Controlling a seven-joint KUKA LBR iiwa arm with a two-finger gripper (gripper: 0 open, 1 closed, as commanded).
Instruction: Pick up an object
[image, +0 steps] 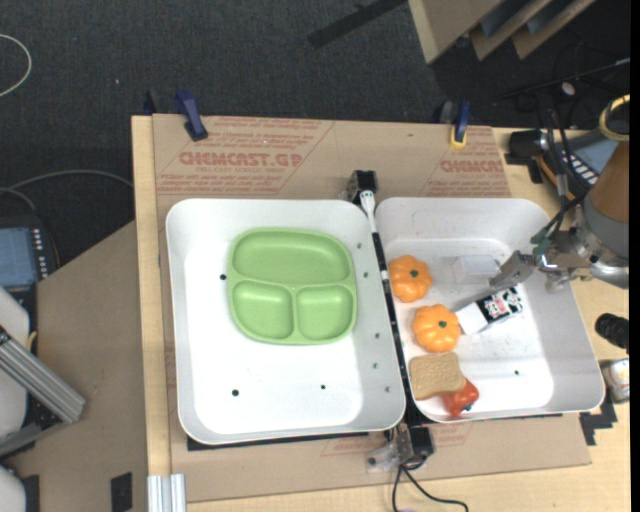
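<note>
you are looking down at a slant on a cardboard-topped bench (300, 150) with two shallow white bins side by side. in the left white bin (200, 380) a pale green plastic plate with three compartments (293, 286) lies flat near the middle, with bare floor round it; it reads as a place to set things rather than a thing to lift.

the right white bin (560, 370) holds the candidates, crowded along its left wall. from the far end toward you: a small orange toy pumpkin (409, 278), a second orange toy pumpkin (436, 327) just nearer, then a tan slice of toy bread (437, 375) lying partly over a small red toy (460, 399) at the near rim. just right of the second pumpkin lies a small white and black printed item (492, 308).

the grey arm reaches in from the right, and its two-finger gripper (517, 268) hangs low just above that printed item. nothing is visible between its fingers, and you cannot tell whether they are spread or closed. judging by the position, the printed item is the likely target, not yet lifted.
</note>
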